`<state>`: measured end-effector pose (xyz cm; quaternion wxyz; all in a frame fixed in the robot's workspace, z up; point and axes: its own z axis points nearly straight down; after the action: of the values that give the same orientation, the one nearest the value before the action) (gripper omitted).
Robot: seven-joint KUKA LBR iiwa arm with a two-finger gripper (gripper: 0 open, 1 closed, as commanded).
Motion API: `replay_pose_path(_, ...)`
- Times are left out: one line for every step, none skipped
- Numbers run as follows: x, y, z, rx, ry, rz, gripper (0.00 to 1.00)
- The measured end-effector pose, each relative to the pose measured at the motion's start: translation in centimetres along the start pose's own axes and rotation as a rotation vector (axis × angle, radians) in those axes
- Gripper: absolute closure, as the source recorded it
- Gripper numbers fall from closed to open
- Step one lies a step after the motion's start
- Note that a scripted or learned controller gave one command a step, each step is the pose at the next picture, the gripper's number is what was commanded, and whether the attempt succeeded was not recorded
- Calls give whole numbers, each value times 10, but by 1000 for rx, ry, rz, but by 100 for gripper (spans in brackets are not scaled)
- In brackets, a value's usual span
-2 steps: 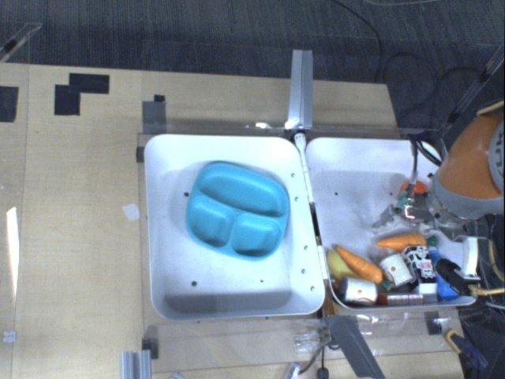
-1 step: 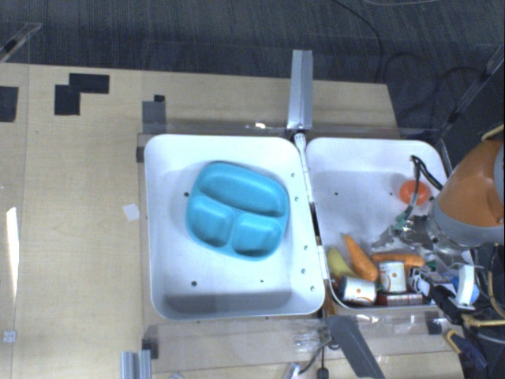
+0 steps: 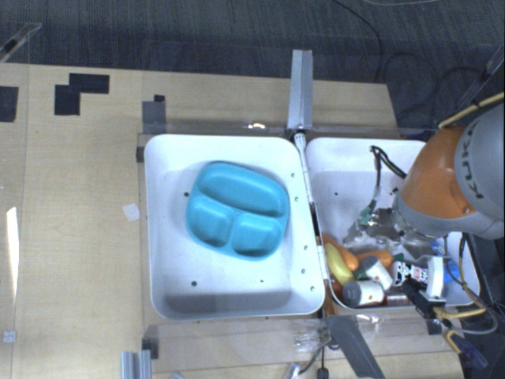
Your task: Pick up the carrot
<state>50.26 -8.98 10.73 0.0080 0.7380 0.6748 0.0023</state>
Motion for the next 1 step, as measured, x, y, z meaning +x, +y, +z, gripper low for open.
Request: replay_pose_path(-32,2,-69,11,5,229,0)
